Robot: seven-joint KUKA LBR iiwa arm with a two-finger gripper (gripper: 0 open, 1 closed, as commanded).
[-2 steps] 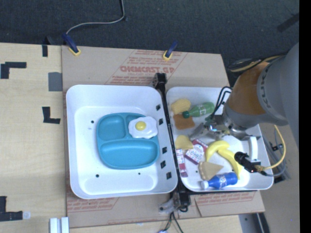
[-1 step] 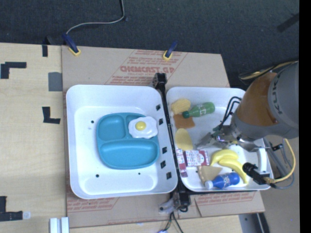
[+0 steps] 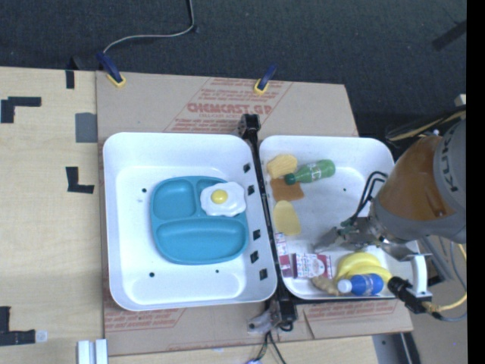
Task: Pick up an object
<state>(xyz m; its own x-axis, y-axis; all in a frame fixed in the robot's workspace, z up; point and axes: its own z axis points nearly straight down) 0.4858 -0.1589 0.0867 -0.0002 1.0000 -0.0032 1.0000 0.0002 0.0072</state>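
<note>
The gripper (image 3: 333,237) sits low in the right bin (image 3: 379,152), reaching in from the right under the arm's orange band (image 3: 409,180). Whether its grasp is released or clenched cannot be told from this view: the tips read as a dark, blurred cluster against the white floor, and nothing visibly sits in it.

The nearest candidate for the pick is the banana (image 3: 362,265), lying just below and slightly right of the gripper, toward the bin's near wall. Its long axis runs roughly left to right across the view. Touching its lower edge is a small bottle with a blue label (image 3: 361,285) (white cap pointing left), so the two are crowded together. A red-and-white packet (image 3: 305,264) lies just left of the banana, also close under the gripper.

Farther off, toward the bin's far wall, a green bottle (image 3: 311,171) lies tilted, with a yellow piece (image 3: 282,164) and a brown slab (image 3: 288,189) beside it, and a pale yellow oval (image 3: 286,217) below those.

The left bin (image 3: 121,203) holds a blue divided tray (image 3: 198,220) with a toy fried egg (image 3: 223,199) on its upper right corner, well apart from the gripper.

The arm's bulk covers the right bin's right side, and whatever lies beneath it is hidden.
</note>
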